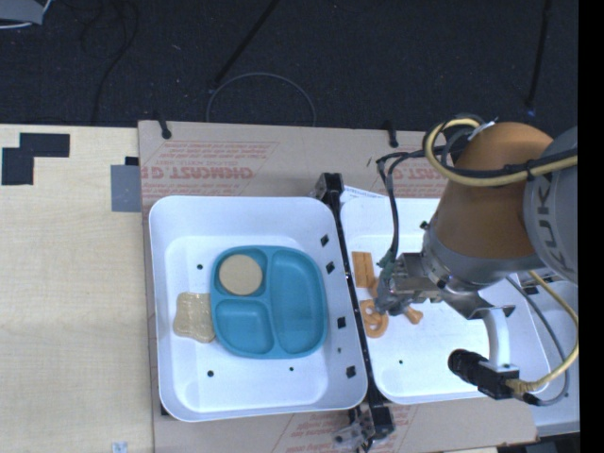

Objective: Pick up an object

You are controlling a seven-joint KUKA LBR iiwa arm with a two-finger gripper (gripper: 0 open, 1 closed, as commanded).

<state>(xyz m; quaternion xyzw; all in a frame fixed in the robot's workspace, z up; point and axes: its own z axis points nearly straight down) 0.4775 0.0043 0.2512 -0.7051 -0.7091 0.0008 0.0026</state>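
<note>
Two white bins (247, 223) sit on cardboard (226, 163) atop the pale worktop (66, 281), dark carpet (283, 45) beyond; the claw's (389, 295) grip is unreadable.

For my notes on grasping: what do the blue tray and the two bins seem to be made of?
Blue tray: probably smooth moulded plastic, judging by its uniform colour and rounded compartments. Left bin and right bin: likely thin white plastic, slightly glossy, with curved formed walls.

We see a dark carpeted floor (283, 45) with loose black cables (260, 88) behind the bench, whose pale wood top (66, 300) carries a brown cardboard sheet (236, 154).
</note>
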